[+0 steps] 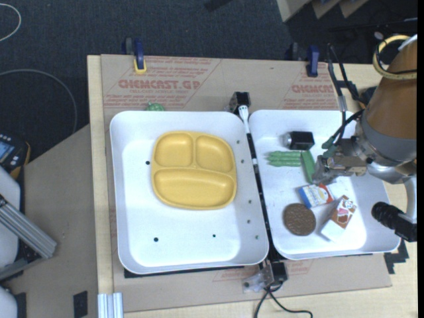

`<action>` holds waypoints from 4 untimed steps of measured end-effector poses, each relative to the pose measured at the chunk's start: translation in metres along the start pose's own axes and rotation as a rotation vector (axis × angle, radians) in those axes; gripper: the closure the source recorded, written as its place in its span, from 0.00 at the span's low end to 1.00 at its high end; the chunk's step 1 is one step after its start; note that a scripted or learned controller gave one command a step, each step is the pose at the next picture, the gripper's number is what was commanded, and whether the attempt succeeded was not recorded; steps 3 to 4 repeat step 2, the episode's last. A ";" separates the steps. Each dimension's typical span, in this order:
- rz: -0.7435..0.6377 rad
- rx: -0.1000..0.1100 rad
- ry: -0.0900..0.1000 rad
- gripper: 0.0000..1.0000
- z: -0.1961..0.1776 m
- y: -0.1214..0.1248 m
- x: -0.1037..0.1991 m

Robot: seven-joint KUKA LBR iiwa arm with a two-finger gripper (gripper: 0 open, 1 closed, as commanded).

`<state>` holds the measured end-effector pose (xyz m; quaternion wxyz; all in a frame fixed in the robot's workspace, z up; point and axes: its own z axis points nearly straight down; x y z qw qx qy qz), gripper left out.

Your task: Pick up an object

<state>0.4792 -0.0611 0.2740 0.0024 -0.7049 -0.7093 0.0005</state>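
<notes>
Low in the right bin (pixel 371 244) lie a flat brown disc (pixel 299 219), a small red-and-white carton (pixel 342 212) and a blue-and-white packet (pixel 314 195), loose pickings within the arm's reach. Above them the hand (pixel 331 169) hovers beside a green, ridged toy (pixel 295 159); whether it grips anything cannot be told. A black block (pixel 301 139) sits nearby. Across the divide, a glossy yellow sectioned plate (pixel 194 170) rests in the left bin (pixel 132 211) on the desk (pixel 99 177).

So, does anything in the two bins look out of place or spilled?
Nothing stands out. The yellow divided plate lies flat in the left bin. The small items, such as the brown disc, lie loose inside the right bin.
</notes>
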 end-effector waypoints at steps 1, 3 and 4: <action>-0.001 -0.012 -0.002 1.00 -0.062 0.001 0.045; 0.001 -0.010 -0.002 1.00 -0.103 0.026 0.106; 0.001 -0.010 -0.002 1.00 -0.103 0.026 0.106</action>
